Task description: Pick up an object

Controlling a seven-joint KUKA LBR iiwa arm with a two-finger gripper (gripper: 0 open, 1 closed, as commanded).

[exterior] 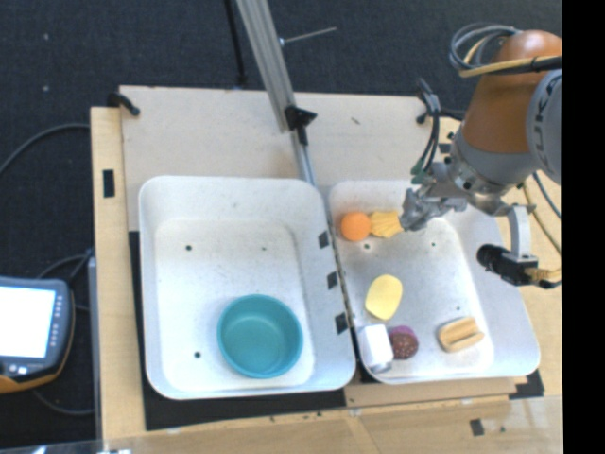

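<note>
Nearest my camera: teal bowl [261, 336] in the left bin [170, 206]. Right bin [510, 348] holds white block [377, 345], dark red ball [405, 342], tan block [460, 334], yellow disc [384, 296], orange ball [354, 226], and a yellow ridged piece [386, 223]. Gripper [416, 214] sits against that piece near the far wall; whether its fingers are open or closed, I cannot tell. Risk, I judge: the piece slides into the ball and slips free.

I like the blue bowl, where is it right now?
The teal bowl sits in the left bin, near its front edge, across the divider from the pale yellow object in the right bin.
</note>
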